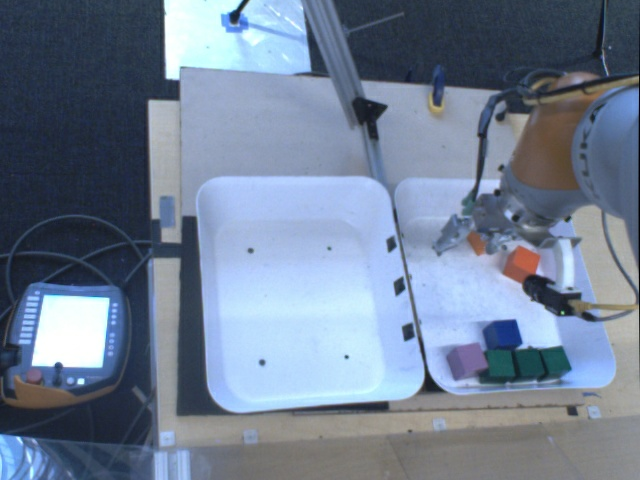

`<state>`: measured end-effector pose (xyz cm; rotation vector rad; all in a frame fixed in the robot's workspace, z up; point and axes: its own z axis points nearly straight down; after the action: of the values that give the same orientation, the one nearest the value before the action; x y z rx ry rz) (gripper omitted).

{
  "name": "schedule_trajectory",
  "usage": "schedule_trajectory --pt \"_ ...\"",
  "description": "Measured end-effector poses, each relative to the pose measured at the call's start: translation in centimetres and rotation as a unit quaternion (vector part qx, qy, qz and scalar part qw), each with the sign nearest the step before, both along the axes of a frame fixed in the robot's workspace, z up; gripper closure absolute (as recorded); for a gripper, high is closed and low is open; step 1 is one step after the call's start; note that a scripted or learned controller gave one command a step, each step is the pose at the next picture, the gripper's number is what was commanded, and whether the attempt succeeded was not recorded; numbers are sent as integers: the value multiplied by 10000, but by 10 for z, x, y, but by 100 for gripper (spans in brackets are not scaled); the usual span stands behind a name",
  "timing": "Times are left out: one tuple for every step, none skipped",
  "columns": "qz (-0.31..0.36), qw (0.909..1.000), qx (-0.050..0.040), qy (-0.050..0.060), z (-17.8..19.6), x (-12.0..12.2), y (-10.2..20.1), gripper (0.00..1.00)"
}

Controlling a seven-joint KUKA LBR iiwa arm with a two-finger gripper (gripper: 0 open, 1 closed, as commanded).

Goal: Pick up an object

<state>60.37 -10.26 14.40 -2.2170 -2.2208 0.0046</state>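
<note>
Camera view: hand low in right bin, nothing gripped

Camera view from above shows two white bins side by side on the table. The arm is reached in from the right, w/ the hand brought low over the upper part of the right bin. Hand state: fingers look spread, one metal finger angled out to the left; nothing is seen pinched between them.

An orange block is seen just beside the hand, to its lower right; a small orange bit shows near the fingers, prob. another object but too hidden to be sure. The low pose is judged to be an approach for a grasp at that spot.

Right bin contents, near edge: a purple block, a blue block, and three green blocks in a row, packed close together, well apart from the hand. Left bin: no objects are seen, just small dark dots on the floor.

A control pendant is laid off the table at left.
</note>
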Motion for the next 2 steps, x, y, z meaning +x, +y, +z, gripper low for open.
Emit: schedule_trajectory --pt "2 10000 -1 -4 -52 -1 0 0" --pt "14 10000 1 -43 -38 2 0 100"
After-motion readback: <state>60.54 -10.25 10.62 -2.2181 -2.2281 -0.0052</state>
